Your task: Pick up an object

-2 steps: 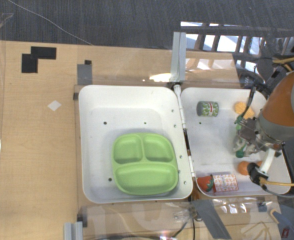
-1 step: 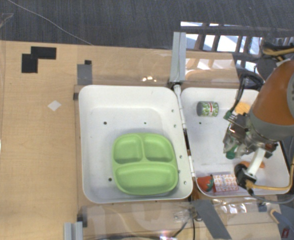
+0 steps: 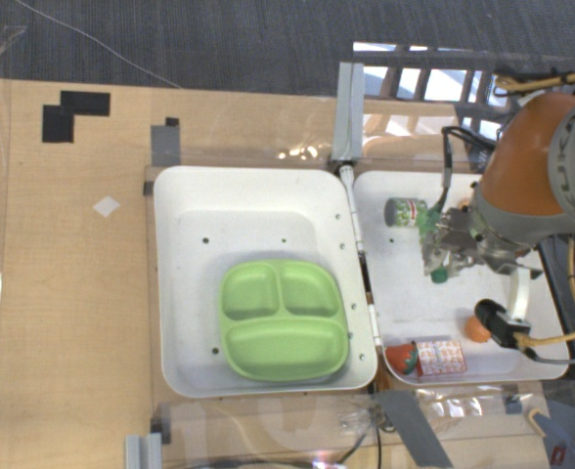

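Gripper [image 3: 444, 257] sits low in your right bin [image 3: 400, 306], tip just beside a small green piece [image 3: 439, 276]; whether it grips anything you cannot tell from above. A bottle [image 3: 405, 212] lies near it, likely the target. A green divided tray [image 3: 284, 319] rests in the left bin [image 3: 185, 262] — wooden bench [image 3: 63, 281] around, dark carpet [image 3: 219, 27] beyond.

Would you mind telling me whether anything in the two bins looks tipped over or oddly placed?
A small can lies on its side in the right bin, beside the end effector. A red packet sits against that bin's near wall. The green divided plate lies flat in the left bin.
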`<state>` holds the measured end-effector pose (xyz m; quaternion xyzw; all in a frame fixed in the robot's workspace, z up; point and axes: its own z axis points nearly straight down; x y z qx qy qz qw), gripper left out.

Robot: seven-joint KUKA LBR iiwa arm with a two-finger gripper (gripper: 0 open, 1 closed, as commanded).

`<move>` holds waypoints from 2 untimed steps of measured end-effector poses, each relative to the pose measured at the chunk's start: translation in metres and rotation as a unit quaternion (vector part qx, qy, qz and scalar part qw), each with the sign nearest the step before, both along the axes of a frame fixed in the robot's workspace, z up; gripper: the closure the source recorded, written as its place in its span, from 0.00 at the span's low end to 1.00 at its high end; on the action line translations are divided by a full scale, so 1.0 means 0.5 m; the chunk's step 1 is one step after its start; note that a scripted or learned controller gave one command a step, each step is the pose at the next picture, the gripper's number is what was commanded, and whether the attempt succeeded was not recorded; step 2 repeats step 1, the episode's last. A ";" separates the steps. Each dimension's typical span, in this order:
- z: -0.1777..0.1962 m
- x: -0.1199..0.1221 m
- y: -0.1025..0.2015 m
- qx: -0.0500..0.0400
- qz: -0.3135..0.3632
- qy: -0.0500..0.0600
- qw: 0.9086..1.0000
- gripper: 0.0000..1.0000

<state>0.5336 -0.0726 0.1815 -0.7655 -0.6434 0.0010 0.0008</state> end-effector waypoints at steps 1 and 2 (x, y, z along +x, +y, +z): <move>0.049 0.027 0.139 0.000 0.020 0.000 1.000 1.00; 0.049 0.027 0.139 0.000 0.020 0.000 1.000 1.00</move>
